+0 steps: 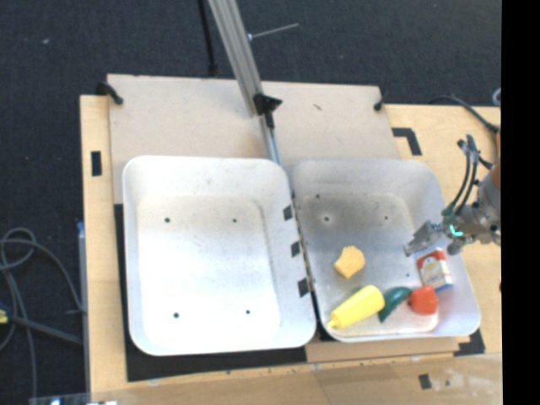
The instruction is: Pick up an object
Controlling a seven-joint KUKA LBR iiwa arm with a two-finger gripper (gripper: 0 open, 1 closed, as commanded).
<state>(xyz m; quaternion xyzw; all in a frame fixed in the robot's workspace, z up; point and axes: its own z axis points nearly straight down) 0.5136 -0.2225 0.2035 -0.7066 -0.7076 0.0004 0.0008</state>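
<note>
The hand (432,241) hangs at the right bin's (337,184) right edge, can't tell its grip, just above the little carton (434,271).

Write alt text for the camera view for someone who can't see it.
The gripper reaches in from the right over the right bin, just above a small red and white carton. That bin also holds a yellow block, a yellow corn cob with a green end, and a red-orange object. The left bin sits beside it.
</note>
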